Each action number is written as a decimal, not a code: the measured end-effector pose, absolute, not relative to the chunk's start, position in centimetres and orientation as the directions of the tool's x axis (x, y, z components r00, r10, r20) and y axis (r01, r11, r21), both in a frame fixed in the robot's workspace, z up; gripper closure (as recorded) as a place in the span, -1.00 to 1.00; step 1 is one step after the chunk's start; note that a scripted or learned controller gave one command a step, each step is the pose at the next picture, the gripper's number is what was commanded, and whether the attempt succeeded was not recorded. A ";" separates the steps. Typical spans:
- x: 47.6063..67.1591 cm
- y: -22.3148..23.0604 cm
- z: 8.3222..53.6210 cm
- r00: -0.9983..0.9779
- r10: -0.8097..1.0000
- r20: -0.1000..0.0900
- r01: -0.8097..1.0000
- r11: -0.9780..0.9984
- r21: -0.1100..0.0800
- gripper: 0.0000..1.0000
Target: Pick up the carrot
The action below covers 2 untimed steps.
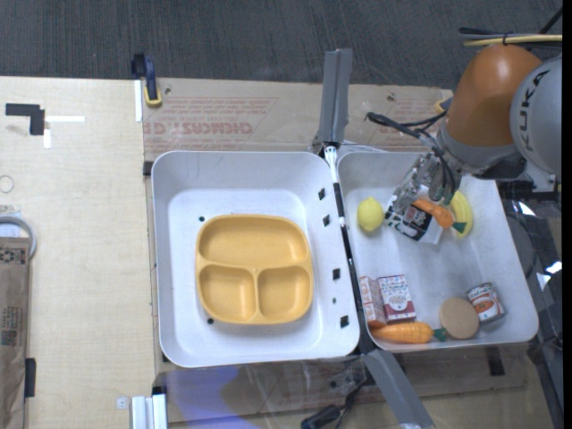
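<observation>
The gripper (420, 211) is seen low in the right bin (514, 266), with a small orange piece clamped between its fingers beside the banana (461, 214). The carrot (402, 332) is left lying at the bin's near edge, below the small cartons (386, 298) and well apart from the gripper.

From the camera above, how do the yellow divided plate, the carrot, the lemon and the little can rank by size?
Largest to smallest, as seen from above:
1. Yellow divided plate, by far
2. Carrot
3. Lemon and can: these look about alike, so I won't rank them.
</observation>
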State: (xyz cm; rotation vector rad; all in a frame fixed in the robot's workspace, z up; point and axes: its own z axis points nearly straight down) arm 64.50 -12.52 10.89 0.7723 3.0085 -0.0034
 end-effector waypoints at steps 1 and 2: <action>64.9 -19.3 10.9 -0.866 0.499 -0.032 0.499 0.867 0.013 1.00; 64.9 -19.6 10.8 -0.865 0.500 -0.034 0.500 0.866 0.011 -1.00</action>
